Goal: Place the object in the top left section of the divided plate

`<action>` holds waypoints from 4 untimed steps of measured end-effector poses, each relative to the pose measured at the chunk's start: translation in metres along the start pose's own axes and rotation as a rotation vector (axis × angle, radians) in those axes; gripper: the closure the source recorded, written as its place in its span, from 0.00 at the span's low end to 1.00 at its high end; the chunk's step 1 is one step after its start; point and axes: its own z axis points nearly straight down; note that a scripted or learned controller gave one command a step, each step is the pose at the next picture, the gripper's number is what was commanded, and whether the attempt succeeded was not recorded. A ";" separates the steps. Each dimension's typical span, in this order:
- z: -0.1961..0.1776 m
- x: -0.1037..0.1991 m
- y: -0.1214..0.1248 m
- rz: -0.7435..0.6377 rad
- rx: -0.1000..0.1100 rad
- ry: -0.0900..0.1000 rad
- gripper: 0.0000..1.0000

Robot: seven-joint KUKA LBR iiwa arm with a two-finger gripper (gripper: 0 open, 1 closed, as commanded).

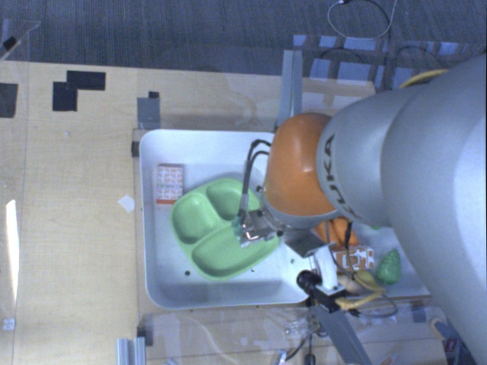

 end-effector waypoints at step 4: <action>0.040 0.067 0.083 0.287 -0.010 -0.002 0.00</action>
